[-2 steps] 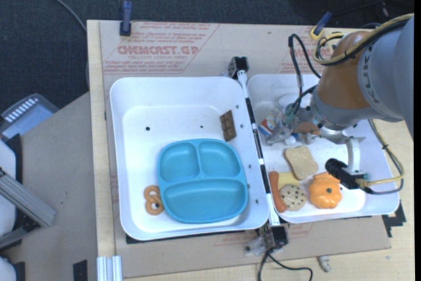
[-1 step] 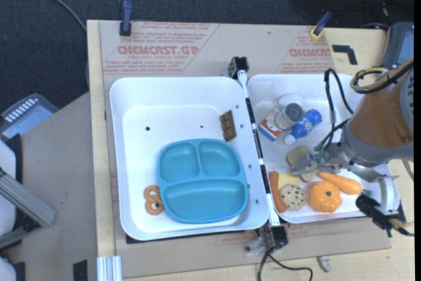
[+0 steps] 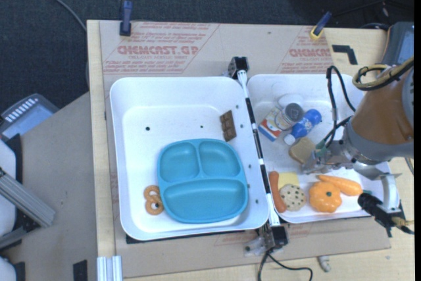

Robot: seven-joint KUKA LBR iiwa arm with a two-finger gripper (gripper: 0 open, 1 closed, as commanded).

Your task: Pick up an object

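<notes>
Arm (image 3: 385, 118) is reaching in from the right and hanging over the right bin (image 3: 263, 85), with its gripper (image 3: 322, 156) sitting low among the toys beside a tan piece (image 3: 301, 152); finger state cannot be told from this angle. Right bin is holding a can (image 3: 289, 112), blue item (image 3: 306, 122), carton (image 3: 270, 128), carrot (image 3: 340, 183), orange (image 3: 323, 197), cookie (image 3: 291, 196) and cheese slice (image 3: 287, 178). Left bin (image 3: 125, 99) is holding a blue tray (image 3: 200, 179), pretzel (image 3: 154, 200) and chocolate bar (image 3: 227, 126).
</notes>
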